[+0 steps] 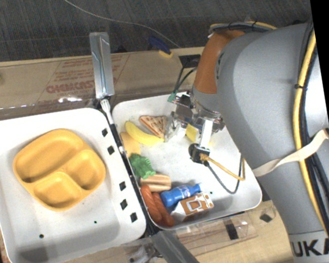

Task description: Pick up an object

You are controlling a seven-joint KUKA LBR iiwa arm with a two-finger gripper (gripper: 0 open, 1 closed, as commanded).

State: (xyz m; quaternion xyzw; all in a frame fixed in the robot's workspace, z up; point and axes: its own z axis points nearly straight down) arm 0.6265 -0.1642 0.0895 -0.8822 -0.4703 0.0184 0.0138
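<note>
Yellow banana (pixel 141 135): a curved toy fruit, laid flat near the top left of the right bin (pixel 239 193), just beside the bin's left wall.
Sandwich wedge (pixel 155 123): brown and tan, three-cornered, touching the banana's upper end.
Green leafy toy (pixel 140 164): placed just below the banana.
Hot dog (pixel 156 183): a tan bun, laid under the green toy.
Red sausage toy (pixel 155 209): set along the left wall, near the bottom corner.
Blue bottle (pixel 179 195): laid on its side, touching the hot dog.
Brown box (pixel 196 204): small, with white marks, just beside the blue bottle.
Count in the right bin: seven toys are seen, one of each kind.
Left bin (pixel 21 243): one yellow tray (pixel 59 168) with three hollows is held in it.
Claw (pixel 196 130): seen over the top middle of the right bin, just right of the sandwich wedge. How far it is open cannot be told. Nothing is seen held in it.
</note>
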